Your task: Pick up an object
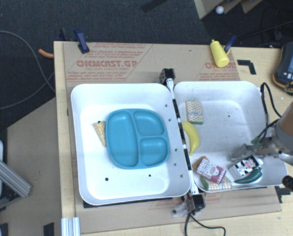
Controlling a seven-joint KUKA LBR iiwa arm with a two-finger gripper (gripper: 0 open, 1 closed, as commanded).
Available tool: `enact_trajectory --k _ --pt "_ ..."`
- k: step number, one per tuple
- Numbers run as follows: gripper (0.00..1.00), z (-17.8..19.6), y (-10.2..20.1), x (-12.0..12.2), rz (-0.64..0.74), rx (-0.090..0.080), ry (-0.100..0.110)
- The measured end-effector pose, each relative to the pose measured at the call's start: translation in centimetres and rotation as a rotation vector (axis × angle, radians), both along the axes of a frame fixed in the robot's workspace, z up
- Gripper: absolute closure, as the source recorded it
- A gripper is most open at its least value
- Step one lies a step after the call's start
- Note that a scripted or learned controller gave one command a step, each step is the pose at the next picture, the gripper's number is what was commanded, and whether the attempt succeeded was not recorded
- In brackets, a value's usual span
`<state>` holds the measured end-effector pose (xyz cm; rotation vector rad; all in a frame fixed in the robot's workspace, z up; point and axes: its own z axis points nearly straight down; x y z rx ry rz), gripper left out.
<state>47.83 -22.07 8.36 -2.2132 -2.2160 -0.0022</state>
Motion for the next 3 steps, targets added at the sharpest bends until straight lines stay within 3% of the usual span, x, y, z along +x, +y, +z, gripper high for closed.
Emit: enact_trajectory --k 1,2,3 --pt "1.0 1.1 -0.2 0.2 -0.002 -0.007 -0.008" --pt "1.0 6.2 7.9 10.4 0.002 -0.007 -0.009" --pt "1.0 10.1 11.4 17.8 0.001 -0.008 -0.008"
